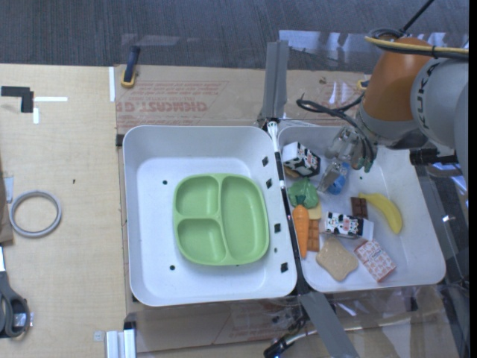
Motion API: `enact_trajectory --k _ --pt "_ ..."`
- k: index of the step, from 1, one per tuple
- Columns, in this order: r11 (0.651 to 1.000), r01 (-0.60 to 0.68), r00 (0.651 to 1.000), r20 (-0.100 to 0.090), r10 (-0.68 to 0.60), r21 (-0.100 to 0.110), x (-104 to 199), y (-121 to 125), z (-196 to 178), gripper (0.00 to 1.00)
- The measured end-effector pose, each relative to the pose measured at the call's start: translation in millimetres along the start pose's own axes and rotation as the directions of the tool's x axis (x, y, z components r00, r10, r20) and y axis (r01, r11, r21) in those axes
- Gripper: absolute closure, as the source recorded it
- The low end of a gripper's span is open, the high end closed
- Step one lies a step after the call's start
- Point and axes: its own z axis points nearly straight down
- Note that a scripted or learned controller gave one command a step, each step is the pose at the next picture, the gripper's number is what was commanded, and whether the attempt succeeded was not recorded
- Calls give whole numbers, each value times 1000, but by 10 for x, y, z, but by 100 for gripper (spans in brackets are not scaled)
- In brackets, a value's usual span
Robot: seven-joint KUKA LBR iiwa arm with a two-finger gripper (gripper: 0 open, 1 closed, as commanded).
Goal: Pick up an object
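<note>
Gripper [344,155] low over the right bin [417,274], beside a blue object [337,179].
You cannot tell its grip state; crowded neighbours risk a glancing miss.

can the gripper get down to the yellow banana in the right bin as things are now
Probably yes. The yellow banana lies in the open near the right white bin's far side, with only a small brown bar at its left end. The gripper hangs just up and left of it, nothing between.
</note>
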Motion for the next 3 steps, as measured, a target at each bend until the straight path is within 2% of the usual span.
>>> enact_trajectory --k 1,2,3 --pt "1000 4 1000 6 -4 0 -13 13 -110 100" --pt "1000 3 1000 5 -3 0 -12 13 -109 0" --pt "866 -501 866 -1 501 6 137 175 -1 0"
